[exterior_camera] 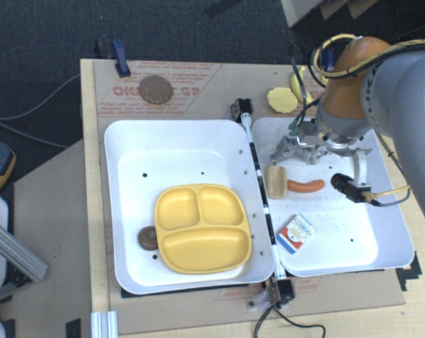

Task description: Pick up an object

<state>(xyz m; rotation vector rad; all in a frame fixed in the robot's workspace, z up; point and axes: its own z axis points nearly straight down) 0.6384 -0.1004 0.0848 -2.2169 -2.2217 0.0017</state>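
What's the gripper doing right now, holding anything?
Gripper: low over the right bin, above the hot dog; nothing seen in its grasp, and open or closed cannot be told.

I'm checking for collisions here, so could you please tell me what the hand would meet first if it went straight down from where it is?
Probably the right bin's bare white floor; the hand hangs just above the sausage and bun, though depth is unclear.

Glossy yellow plastic tray (200, 229) in smooth white plastic bin (121, 160), matt cardboard bench (198, 79)
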